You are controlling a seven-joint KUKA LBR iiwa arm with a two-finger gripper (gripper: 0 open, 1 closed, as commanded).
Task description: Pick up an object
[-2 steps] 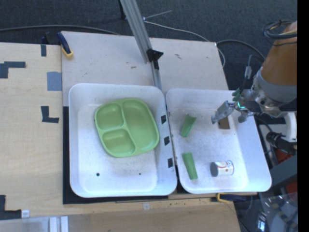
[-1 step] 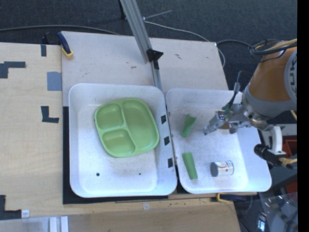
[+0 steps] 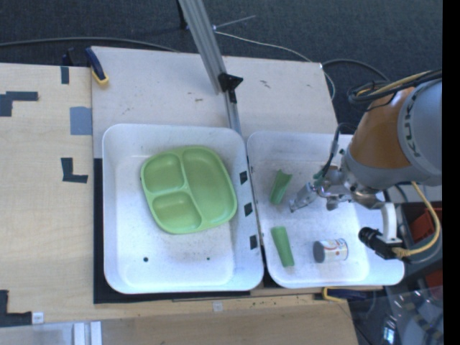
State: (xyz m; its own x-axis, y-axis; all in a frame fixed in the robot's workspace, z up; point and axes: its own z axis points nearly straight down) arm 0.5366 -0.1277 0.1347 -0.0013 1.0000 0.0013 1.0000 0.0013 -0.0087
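A green divided plate point(image 3: 188, 189) is seen lying in the left bin point(image 3: 115, 214). In the right bin point(image 3: 302, 144) two green pieces are found, one far point(image 3: 280, 186) and one near point(image 3: 282, 246), with a small can point(image 3: 330, 250) at the near right. The gripper point(image 3: 300, 202) is poised just right of the far green piece, apparently on approach; whether its jaws are parted cannot be told. A descent onto one object is called for next
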